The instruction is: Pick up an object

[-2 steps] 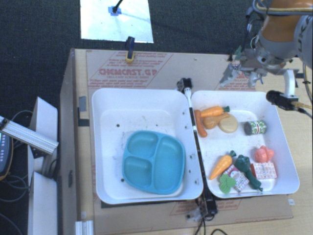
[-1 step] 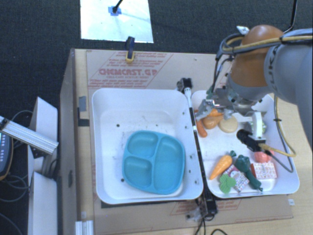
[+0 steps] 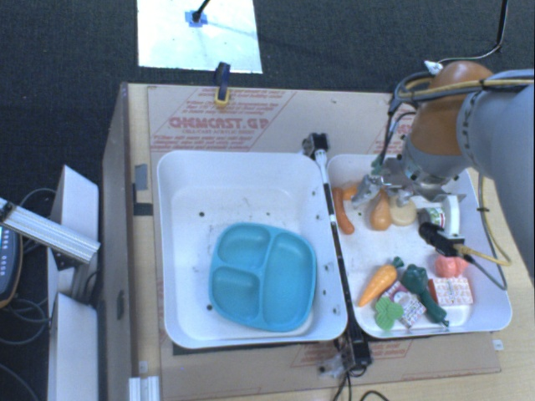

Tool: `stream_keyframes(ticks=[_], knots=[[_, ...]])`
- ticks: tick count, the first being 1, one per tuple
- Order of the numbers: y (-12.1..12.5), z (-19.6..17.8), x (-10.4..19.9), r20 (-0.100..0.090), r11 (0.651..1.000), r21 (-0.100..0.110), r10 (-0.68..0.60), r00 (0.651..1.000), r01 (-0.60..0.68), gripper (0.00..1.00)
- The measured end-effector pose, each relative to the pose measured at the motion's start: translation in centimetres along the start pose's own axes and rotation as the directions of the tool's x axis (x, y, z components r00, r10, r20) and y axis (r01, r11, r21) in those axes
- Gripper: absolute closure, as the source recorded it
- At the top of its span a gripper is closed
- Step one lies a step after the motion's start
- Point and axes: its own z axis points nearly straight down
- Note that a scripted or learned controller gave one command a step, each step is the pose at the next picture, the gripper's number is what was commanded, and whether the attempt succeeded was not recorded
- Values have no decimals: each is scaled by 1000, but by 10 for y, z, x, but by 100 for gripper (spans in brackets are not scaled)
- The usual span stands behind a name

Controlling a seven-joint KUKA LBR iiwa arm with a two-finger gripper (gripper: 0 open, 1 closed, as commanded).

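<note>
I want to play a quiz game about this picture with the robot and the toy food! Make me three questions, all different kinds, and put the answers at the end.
1. True or false: the blue divided plate lies in the left bin.
2. Which bin is the gripper over? A) the left bin B) the right bin C) neither
3. Fill in: the toy carrot lies in the ____ bin.

Key:
1. True. The plate lies in the left bin, toward its front.
2. B. The gripper is over the back of the right bin, by the toy food there.
3. Right. The carrot lies near the divider between the bins, beside a green broccoli toy.
</note>
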Motion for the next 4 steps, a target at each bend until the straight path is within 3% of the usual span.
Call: stream_keyframes(ticks=[1,2,3,4], knots=[[0,21,-10,-1,1000,-8,-2,1000,2,0],[-16,20,-24,2,1000,-14,-2,1000,2,0],[27,22,2,8,1000,18,0,1000,0,0],[23,23,-16,-4,1000,4,-3,1000,3,0]])
